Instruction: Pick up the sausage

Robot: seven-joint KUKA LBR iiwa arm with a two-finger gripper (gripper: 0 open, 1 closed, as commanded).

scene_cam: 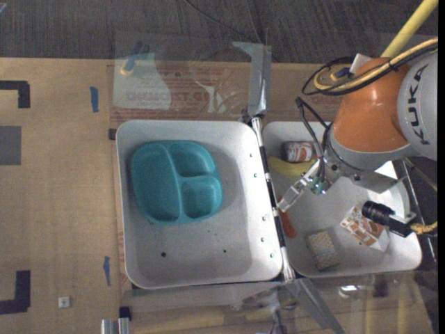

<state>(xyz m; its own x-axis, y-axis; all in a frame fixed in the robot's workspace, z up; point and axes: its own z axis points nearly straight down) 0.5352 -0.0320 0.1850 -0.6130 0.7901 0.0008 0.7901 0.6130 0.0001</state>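
The sausage (287,224) is a small orange-red piece lying against the left wall of the right bin (410,256). My gripper (293,195) reaches down and left from the orange-banded wrist (368,117). Its tip hangs just above and slightly right of the sausage, close to the wall between the bins. Nothing shows as held in it. The arm hides much of the right bin's upper half.
The right bin also holds a yellow banana (284,165), a red-and-white can (299,150), a tan sponge-like block (322,248) and a patterned packet (363,225). A teal divided plate (177,181) lies in the left bin (208,256). Cables trail by the arm.
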